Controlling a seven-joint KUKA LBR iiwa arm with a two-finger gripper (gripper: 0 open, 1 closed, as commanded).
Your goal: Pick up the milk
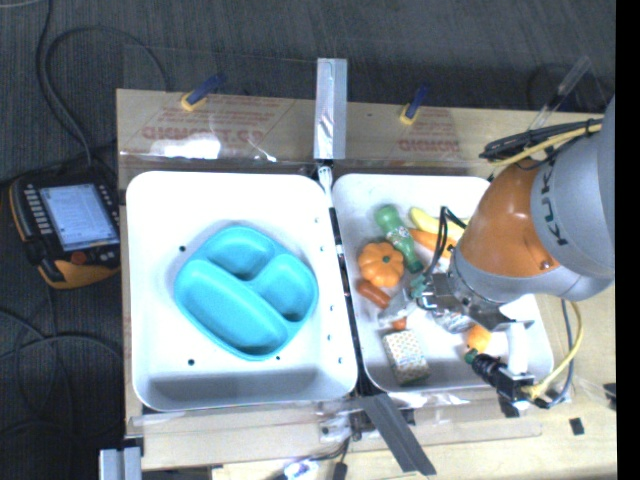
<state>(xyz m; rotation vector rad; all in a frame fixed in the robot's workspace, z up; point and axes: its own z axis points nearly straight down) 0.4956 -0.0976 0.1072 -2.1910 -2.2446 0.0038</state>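
Arm (510,238) overhead; milk (405,356) near claw (432,296), toward right bin's (448,373) front wall.

Pumpkin (381,263) in the right bin (400,190) — banana (426,218) behind it, divided tray (245,288) to its left, in the left bin (150,368).

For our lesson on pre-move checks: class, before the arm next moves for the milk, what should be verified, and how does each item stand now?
1. Milk located: pale speckled carton in the right bin, probably the milk: ok.
2. Carton clear of neighbours: it lies apart from the orange pumpkin: ok.
3. Gripper above the carton: it sits nearer the pumpkin: not ok.
4. Carton already lifted: it lies on the bin floor: not ok.
5. Blue plate out of the way, in the left bin: ok.
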